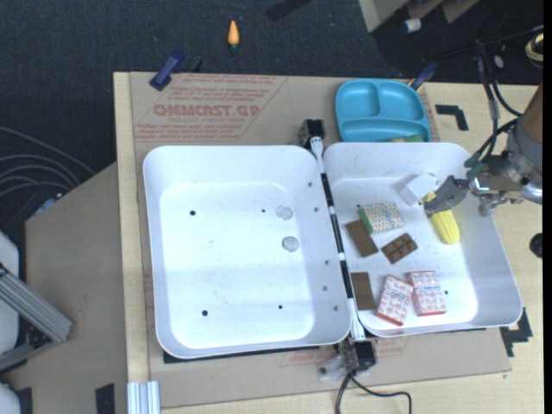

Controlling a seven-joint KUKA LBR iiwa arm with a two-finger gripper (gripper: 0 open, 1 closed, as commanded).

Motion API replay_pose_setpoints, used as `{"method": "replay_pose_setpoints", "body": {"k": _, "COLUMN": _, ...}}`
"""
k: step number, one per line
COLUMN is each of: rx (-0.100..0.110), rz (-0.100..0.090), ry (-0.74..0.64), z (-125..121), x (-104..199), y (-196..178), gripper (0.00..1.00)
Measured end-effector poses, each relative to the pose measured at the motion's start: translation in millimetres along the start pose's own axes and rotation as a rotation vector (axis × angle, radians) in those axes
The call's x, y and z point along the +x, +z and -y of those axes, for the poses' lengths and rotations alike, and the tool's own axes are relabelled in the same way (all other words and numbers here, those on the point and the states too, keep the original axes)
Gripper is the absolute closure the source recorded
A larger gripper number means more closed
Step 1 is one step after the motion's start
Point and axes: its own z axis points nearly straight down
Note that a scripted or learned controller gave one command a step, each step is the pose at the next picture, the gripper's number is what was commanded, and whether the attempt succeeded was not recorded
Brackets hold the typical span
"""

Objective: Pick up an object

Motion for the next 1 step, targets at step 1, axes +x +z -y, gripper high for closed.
{"method": "replay_pose_setpoints", "body": {"k": 1, "rx": 0.000, "rz": 0.001, "ry": -0.001, "z": -75.6, "x": 7.9, "y": 86.1, "gripper": 0.00}}
